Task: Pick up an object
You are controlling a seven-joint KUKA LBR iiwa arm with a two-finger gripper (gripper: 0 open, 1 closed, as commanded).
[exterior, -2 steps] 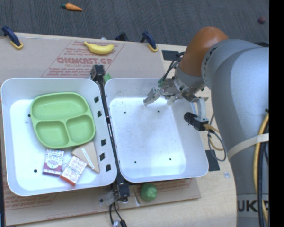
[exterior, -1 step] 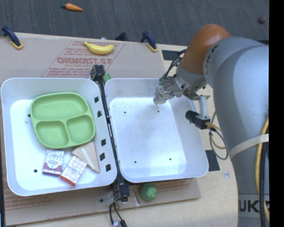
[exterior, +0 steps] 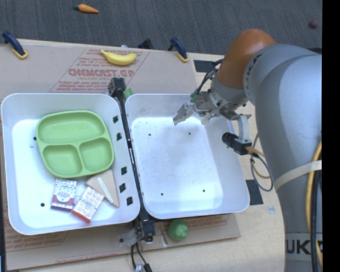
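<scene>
Reaching in from the right, the gripper (exterior: 182, 115) hangs over the far part of the right bin (exterior: 232, 200); whether it is spread or pressed together I cannot tell. Objects lie in the left bin (exterior: 8, 152): a green divided plate (exterior: 75, 141), two small snack packets (exterior: 64, 194) (exterior: 88, 203) and a beige wedge (exterior: 105, 189). A toy banana (exterior: 119, 56) rests on the cardboard (exterior: 56, 72) behind, and a green ball (exterior: 178, 229) sits at the near edge.
</scene>
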